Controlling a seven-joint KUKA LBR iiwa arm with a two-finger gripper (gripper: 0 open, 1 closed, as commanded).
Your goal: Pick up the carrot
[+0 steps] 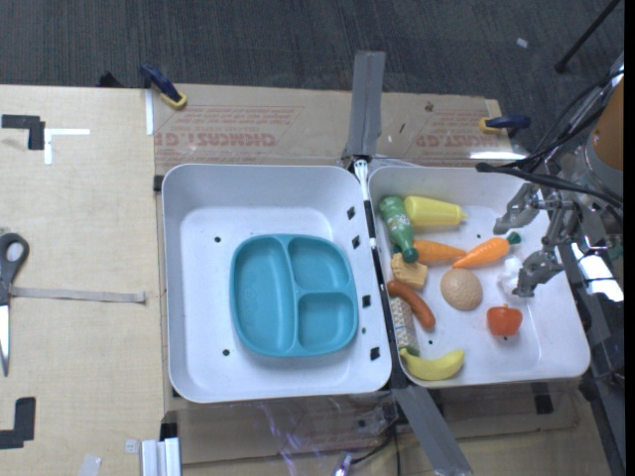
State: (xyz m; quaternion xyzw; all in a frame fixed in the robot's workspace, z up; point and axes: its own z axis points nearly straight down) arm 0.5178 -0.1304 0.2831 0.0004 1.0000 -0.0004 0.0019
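Note:
The carrot (483, 253) is orange with a small green top and lies tilted on the floor of the right bin (556, 365), its green end pointing right. My gripper (526, 240) hangs at the bin's right side, just right of the carrot's green end. Its two fingers stand open, one finger (518, 211) toward the back and the other toward the front. Nothing is held between them. A second orange piece (437, 252) lies just left of the carrot, touching or nearly touching its tip.
The right bin also holds a green bottle (397, 224), a yellow piece (433, 211), a tan egg-shaped thing (461, 289), a red piece (504, 320), a sausage (412, 303) and a banana (434, 365). The left bin (189, 266) holds a blue divided plate (295, 294).

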